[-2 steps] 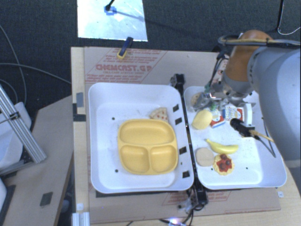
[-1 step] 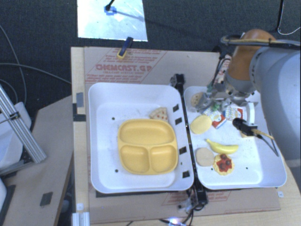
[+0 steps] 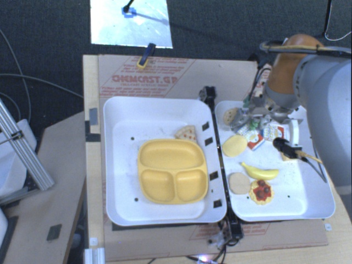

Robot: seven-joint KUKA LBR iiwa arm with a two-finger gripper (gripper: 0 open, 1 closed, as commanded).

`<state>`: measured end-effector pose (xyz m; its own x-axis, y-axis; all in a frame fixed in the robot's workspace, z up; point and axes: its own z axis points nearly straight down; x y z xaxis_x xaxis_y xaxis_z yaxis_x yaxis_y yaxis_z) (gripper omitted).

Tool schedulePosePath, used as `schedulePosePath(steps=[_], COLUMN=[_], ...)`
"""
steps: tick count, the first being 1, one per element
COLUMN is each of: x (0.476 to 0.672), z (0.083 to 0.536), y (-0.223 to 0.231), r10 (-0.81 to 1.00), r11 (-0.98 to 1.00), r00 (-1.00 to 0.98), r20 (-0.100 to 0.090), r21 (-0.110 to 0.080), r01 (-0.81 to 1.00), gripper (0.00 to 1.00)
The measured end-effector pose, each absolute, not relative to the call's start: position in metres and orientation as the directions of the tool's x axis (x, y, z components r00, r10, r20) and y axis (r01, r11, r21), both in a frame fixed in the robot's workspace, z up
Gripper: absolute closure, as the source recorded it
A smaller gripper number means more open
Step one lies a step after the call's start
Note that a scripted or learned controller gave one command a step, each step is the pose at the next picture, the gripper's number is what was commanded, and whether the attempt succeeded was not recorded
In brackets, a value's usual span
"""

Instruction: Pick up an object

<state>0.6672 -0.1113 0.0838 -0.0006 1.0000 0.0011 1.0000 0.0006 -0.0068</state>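
Grey arm's gripper (image 3: 248, 120) low over the right shallow white bin (image 3: 308, 202).
It hung just above a pale yellow oval piece (image 3: 235, 146); a yellow plastic banana (image 3: 260, 172) lay nearby.

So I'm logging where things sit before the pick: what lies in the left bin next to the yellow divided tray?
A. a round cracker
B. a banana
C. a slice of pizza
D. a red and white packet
C: the pizza slice lies in the left bin, at the far right corner of the yellow divided tray.
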Motion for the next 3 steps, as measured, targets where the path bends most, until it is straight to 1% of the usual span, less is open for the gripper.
schedulePosePath(steps=[1,2,3], x=[0.669,0.669,0.669], z=[0.086,0.085,0.095], y=[-0.124,-0.081,-0.084], r10=[1.000,1.000,1.000], r11=[0.001,0.008,0.007], r00=[-0.001,-0.008,-0.007], r20=[-0.002,0.000,-0.001], r21=[0.003,0.002,-0.001], r01=[1.000,1.000,1.000], gripper=[0.00,0.00,1.00])
